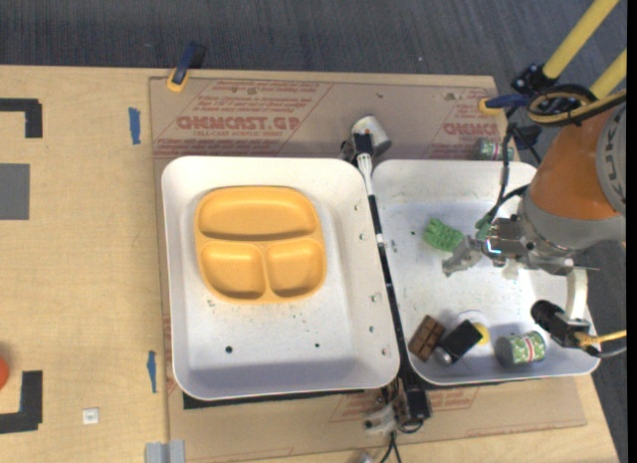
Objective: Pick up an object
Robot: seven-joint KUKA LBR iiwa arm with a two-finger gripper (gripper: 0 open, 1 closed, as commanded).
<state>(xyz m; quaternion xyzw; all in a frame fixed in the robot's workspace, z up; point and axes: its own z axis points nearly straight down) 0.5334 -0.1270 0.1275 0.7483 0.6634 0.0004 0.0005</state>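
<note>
**Crowded front edge, open middle**

Just left of the gripper (468, 260) lies a green block (439, 233). Nearer the camera, a brown block (425, 338), a black-and-yellow object (460, 341) and a green can (524, 348) line the right bin's (418, 192) front wall. Farther left, a yellow divided tray (261, 242) occupies the left bin (259, 351), with bare floor along its front.

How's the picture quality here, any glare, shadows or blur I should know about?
Camera view: lighting is even and soft; the white bins look bright but keep their detail. The yellow tray is sharp, with a soft sheen. The gripper and small items near the arm look slightly soft, with faint shadows.
</note>
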